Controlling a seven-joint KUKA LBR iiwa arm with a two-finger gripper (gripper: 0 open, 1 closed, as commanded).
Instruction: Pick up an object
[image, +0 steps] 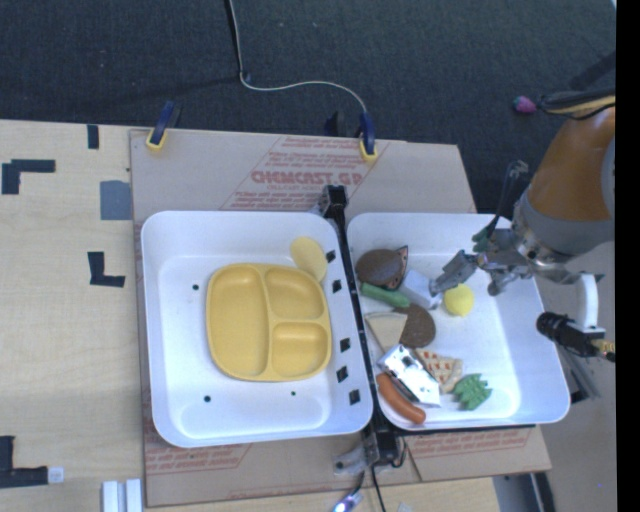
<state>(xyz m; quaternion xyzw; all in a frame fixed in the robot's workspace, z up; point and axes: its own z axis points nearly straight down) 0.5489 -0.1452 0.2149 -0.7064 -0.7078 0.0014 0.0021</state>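
My gripper (467, 286) hangs over the upper middle of the right bin (530, 340), its two fingers spread open. Just below and between the fingertips a small yellow ball (458, 301) rests on the bin floor, and nothing is held. To its left lie a brown shell-like piece (382, 267), a green bean pod (384, 295), a round brown cookie (419, 326) and a tan toast slice (384, 331). Toward the front are a waffle piece (441, 368), a green broccoli floret (472, 391), a hot dog (400, 401) and a white and black item (406, 370).
The left bin (170, 300) holds a yellow divided plate (268, 322) and a pale yellow piece (309, 256) at its back right corner. A black divider (343, 300) runs between the bins. The arm's orange band (575, 170) rises at the right.
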